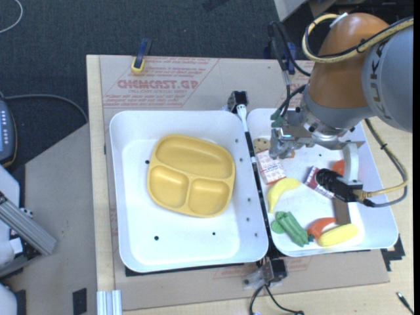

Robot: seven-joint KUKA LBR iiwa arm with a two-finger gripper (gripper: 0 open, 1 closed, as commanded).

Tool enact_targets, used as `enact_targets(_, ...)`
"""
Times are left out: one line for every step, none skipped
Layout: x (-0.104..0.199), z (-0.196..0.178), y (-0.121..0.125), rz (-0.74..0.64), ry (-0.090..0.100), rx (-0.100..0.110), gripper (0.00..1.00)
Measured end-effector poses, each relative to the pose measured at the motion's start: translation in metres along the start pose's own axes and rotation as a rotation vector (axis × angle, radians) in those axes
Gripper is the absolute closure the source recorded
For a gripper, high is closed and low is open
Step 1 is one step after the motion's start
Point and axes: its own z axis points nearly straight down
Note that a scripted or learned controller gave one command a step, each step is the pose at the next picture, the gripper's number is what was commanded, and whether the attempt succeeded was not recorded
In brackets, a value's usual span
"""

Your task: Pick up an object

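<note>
The pick has not come off yet, as far as this view shows. The arm (pixel 348 51) reaches in from three o'clock and holds the gripper (pixel 283 151) low over the ten o'clock corner of the right bin (pixel 371 166). From this slant I cannot tell whether it is spread or pressed together, and nothing shows in its grasp. Every loose thing lies on the bin floor. I judge that the closing, the grip and the lift are all left to do.

The likeliest target is the red-and-white packet (pixel 270 170), just at six o'clock of the gripper. The yellow banana (pixel 282 190) lies just beyond it. A green piece (pixel 290 227), an orange piece (pixel 320 226) and a yellow piece (pixel 338 235) sit along the bin's six o'clock side, close together.

The dark carpeted floor (pixel 131 12) surrounds the pale counter (pixel 98 209). A sheet with red print (pixel 157 84) lies under the bins at twelve o'clock. The left bin (pixel 190 241) holds a yellow divided plate (pixel 190 174) near its centre. A small yellow-and-blue clamp (pixel 139 59) grips the counter's twelve o'clock edge.
</note>
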Motion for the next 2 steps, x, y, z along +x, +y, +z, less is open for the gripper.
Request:
enact_targets(0.04, -0.004, -0.028, 0.002, -0.002, 0.001, 1.0)
enact_targets(0.086, 0.012, -0.052, 0.002, -0.002, 0.002, 1.0)
